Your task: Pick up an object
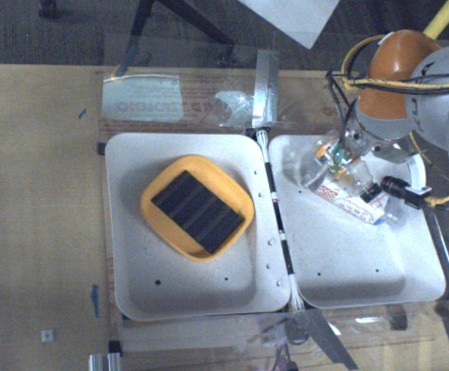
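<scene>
One flat packet [353, 202] lies in the right bin [363, 277] under the claw [340, 161]; light, crinkly, best pinched across its narrow width. Claw state is unclear.

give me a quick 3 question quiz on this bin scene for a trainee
1. True or false: the yellow object with the dark ribbed top lies in the left bin.
2. Which bin is the gripper over? A) left B) right
3. Fill in: the flat red and white packet lies in the ____ bin, beside the gripper.

Key: 1 true. 2 B, the right bin. 3 right.
</scene>
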Motion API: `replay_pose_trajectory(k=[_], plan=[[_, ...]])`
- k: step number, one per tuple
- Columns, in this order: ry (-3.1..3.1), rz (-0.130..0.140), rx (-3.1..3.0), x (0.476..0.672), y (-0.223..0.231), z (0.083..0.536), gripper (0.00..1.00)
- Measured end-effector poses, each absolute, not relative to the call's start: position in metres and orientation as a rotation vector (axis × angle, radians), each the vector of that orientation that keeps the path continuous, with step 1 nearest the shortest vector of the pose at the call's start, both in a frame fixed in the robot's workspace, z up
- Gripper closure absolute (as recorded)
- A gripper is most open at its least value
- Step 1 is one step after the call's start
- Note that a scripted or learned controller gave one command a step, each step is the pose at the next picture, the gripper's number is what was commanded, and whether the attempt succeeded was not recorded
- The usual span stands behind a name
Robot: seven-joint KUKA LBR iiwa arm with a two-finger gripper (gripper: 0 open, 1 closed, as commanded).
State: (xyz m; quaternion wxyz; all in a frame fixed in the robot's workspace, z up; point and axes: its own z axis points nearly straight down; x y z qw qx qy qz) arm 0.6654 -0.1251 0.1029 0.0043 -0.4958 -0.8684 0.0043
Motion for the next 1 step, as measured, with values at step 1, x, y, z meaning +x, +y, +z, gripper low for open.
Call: replay_pose_trajectory(k=[1], plan=[[-2.976, -0.002, -1.030, 0.6647, -0.1021, 0.2063, 1.00]])
